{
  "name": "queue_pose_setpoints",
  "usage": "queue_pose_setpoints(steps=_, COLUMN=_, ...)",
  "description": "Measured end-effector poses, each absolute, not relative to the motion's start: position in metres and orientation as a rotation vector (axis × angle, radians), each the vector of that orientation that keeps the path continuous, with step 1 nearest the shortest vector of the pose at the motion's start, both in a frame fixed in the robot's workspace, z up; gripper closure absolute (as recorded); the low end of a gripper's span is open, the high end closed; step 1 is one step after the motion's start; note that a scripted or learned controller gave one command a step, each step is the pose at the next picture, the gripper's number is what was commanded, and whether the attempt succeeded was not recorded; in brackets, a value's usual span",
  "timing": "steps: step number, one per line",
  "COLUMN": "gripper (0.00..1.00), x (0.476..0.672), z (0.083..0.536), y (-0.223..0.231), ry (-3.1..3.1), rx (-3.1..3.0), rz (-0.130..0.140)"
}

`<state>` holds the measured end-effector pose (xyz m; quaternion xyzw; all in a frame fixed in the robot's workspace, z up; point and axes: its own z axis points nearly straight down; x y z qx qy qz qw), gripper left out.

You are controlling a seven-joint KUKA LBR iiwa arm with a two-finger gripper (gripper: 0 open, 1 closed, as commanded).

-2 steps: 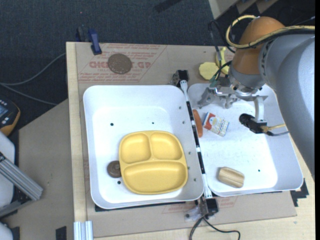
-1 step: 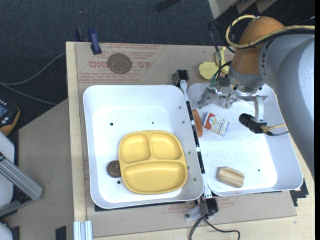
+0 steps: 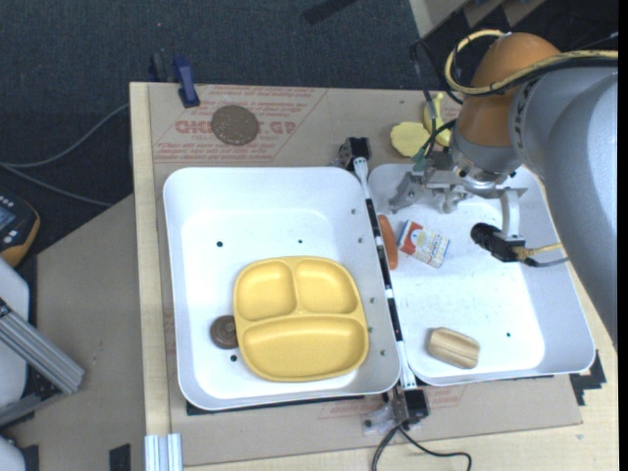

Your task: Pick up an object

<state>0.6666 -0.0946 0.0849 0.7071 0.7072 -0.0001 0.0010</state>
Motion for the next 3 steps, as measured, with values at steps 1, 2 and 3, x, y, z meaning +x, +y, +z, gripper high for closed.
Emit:
queue_pose_setpoints(steps=1, gripper=0.00, x=0.667, z=0.085, y=-0.097, ry=2.220, rx=2.220, rz=0.000)
queue_pose_setpoints(steps=2, gripper=0.00, x=0.626, z=0.085, y=-0.095, ry=2.223, rx=2.226, rz=-0.005)
queue_pose_setpoints(steps=3, gripper=0.00, x=0.669, z=0.085, y=-0.109, ry=2.220, rx=2.215, rz=0.004)
